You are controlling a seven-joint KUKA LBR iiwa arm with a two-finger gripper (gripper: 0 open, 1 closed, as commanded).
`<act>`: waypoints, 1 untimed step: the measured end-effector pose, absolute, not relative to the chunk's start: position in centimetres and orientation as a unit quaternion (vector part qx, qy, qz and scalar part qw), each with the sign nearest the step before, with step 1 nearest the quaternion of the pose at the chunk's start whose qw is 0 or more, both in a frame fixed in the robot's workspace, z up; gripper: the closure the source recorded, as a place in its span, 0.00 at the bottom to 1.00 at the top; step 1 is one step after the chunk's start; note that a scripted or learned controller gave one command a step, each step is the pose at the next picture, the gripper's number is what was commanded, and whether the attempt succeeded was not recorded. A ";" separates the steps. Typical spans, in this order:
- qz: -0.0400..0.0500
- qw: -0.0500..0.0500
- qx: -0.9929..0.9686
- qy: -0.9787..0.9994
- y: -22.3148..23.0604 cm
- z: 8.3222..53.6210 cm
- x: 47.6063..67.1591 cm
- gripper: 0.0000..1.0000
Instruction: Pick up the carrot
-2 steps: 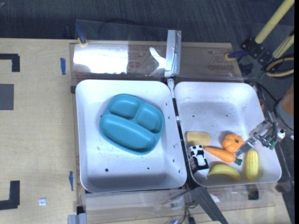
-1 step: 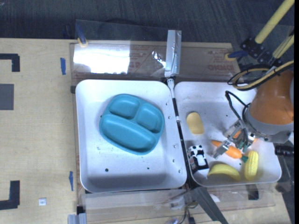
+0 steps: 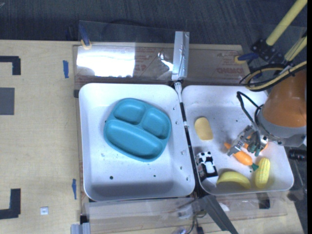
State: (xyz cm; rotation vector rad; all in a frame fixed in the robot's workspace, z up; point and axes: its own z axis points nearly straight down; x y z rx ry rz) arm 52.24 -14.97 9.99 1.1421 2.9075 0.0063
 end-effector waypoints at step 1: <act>0.002 0.004 0.406 0.914 -9.6 18.9 55.3 1.00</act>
